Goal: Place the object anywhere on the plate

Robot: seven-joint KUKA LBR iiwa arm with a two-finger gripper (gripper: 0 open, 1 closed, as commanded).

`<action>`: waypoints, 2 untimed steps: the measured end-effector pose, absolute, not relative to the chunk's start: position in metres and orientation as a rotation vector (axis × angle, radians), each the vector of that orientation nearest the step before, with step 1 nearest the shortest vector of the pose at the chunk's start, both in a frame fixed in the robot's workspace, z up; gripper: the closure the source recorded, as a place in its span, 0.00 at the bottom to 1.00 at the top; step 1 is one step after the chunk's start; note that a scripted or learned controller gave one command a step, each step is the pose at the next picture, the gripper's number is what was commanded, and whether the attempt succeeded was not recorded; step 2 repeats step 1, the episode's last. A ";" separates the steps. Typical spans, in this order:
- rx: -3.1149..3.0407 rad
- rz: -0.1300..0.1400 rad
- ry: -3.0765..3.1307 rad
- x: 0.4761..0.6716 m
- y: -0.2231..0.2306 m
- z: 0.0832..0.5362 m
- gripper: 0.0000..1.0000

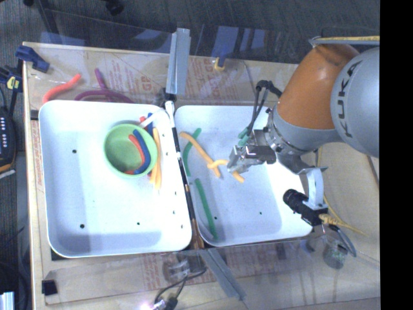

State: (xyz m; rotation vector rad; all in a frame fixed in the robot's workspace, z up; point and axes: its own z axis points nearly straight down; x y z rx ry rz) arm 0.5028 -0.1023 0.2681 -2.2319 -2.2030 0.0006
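Orange piece [217, 166] lies just beside the fingers [237, 162]; their spread seems unreadable.

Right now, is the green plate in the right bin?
No, the green plate sits in the left bin, while the claw is over the right bin.

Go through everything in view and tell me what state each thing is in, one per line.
Green plate: in the left bin, upright, with red, blue and green sticks lying on it.
Orange stick: leaning over the plate's right rim.
Left bin: holds the plate.
Right bin: holds loose sticks.
Long green stick: flat near the right bin's left wall.
Gripper: low over the right bin, beside a small orange piece.
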 end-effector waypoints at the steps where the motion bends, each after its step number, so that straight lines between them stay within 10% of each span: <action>1: -2.232 0.000 -2.203 0.503 -0.102 0.268 0.00; 2: -2.232 0.000 -2.203 0.503 -0.102 0.268 0.00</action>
